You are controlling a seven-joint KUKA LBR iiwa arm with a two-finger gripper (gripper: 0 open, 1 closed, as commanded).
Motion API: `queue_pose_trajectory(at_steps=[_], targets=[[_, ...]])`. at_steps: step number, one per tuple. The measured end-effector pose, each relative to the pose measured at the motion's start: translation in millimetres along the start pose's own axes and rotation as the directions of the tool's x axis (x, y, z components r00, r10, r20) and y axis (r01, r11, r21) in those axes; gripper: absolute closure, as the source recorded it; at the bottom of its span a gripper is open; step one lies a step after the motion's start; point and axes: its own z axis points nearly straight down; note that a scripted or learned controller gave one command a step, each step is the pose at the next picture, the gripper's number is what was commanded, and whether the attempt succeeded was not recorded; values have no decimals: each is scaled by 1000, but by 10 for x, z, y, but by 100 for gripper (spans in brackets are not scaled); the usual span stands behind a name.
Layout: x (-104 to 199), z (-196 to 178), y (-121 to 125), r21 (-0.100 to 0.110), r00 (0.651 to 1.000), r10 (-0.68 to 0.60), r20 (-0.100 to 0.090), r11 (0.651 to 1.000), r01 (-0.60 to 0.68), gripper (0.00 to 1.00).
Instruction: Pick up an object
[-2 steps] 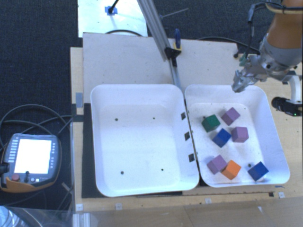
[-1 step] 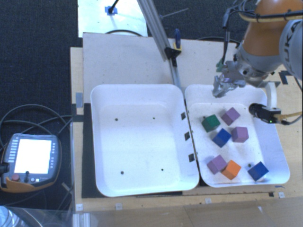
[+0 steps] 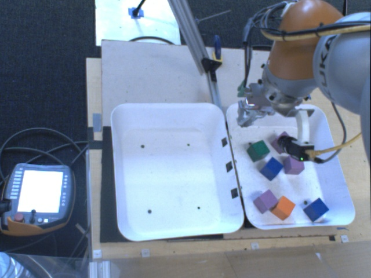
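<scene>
Currently: gripper (image 3: 249,113) at 11 o'clock of right bin (image 3: 348,204), open or closed cannot be told
Risk: green cube (image 3: 258,150) at its 5 o'clock, blue cube (image 3: 271,168) close by; an off-centre descent likely shoves both, grasping nothing

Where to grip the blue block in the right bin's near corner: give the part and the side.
Come straight down from above and pinch two opposite side faces of the blue block. It is a cube lying flat, apart from the orange block, so its sides look free; probably avoid the face nearest the bin wall.
</scene>
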Motion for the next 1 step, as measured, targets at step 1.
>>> queue_pose_trajectory(at_steps=[1], targets=[[486, -22, -50, -1, 1000, 0, 0, 1000, 0, 100]])
